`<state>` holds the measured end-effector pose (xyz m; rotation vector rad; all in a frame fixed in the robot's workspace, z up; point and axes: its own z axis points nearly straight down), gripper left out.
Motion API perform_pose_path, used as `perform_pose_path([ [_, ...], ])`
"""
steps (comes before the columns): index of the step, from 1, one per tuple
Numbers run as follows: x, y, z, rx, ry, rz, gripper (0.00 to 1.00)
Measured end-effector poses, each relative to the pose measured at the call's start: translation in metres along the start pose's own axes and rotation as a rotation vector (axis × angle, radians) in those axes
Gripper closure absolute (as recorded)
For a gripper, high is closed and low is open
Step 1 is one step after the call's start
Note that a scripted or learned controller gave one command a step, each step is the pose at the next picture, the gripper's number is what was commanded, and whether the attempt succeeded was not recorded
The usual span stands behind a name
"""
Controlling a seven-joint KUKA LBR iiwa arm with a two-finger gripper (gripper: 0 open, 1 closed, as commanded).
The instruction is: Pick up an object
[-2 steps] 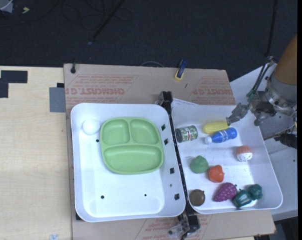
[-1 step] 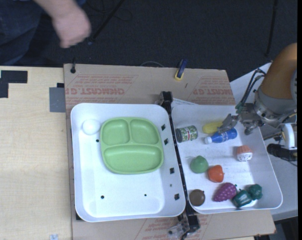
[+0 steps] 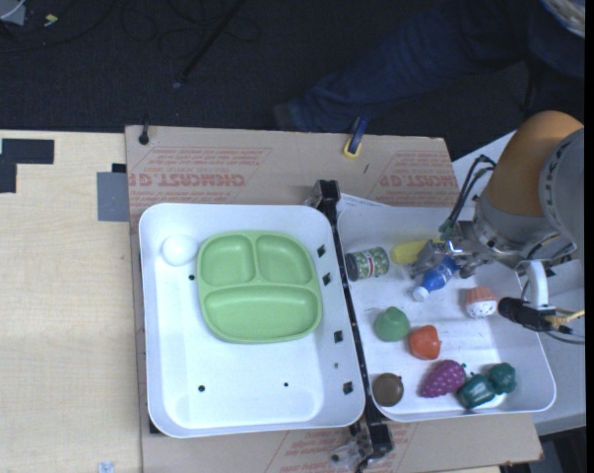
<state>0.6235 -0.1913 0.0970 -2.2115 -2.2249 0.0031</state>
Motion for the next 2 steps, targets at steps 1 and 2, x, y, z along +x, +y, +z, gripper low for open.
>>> perform_pose_path([
  [1, 0.001, 0.000, 0.010, -0.002, 0.000, 0.002, 0.00],
  [2, 0.001, 0.000, -0.001, -0.002, -0.001, 0.002, 1.00],
])
